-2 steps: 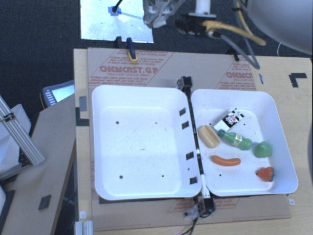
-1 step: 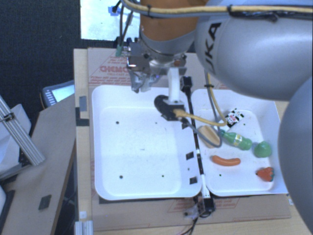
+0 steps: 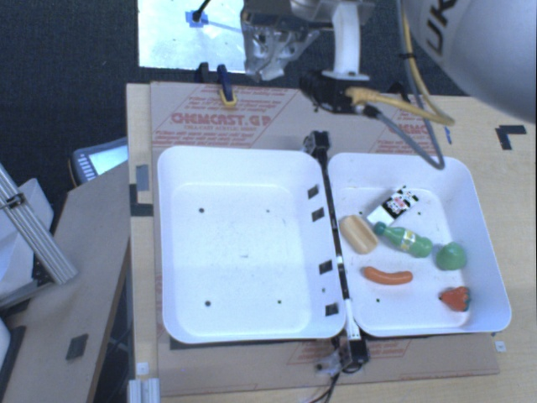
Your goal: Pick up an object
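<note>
The gripper [image 3: 267, 57] is seen high above the bench, nothing between its fingers; their spread cannot be told. In the right bin [image 3: 482, 225], an orange sausage [image 3: 387, 275] is laid lengthwise left-to-right.

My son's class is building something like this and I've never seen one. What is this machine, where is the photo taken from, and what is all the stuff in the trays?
This is a robot arm, the large grey shape at top right. Its gripper, the metal part at top centre, hangs high above the bench and holds nothing. The photo comes from one fixed camera above the bench, looking down at a slant.

Two shallow white bins sit side by side. The left bin holds no objects. The right bin holds six small things: a tan bun, a green bottle, a black-and-white carton, a green ball, an orange sausage and a red piece. The arm's job is to pick one up.
</note>
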{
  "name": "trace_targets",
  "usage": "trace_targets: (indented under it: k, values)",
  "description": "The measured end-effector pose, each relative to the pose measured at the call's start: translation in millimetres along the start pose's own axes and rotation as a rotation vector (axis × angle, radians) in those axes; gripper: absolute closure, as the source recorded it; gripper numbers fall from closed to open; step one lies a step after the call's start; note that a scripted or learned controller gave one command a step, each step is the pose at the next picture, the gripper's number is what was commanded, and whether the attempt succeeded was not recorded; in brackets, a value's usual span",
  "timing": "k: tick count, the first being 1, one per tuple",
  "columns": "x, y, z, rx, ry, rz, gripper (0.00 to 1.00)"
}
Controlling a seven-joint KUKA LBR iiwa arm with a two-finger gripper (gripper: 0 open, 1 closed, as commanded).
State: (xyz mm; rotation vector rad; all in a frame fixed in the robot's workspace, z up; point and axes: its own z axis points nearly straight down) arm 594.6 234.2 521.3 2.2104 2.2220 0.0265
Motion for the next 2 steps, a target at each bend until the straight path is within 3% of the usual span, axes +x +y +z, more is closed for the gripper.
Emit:
trace_targets:
  k: [1, 2]
  values:
    - [-2, -39, 189, 0.032, -0.012, 0.004, 1.0]
    - [-1, -35, 169, 0.015, -0.005, 0.006, 1.0]
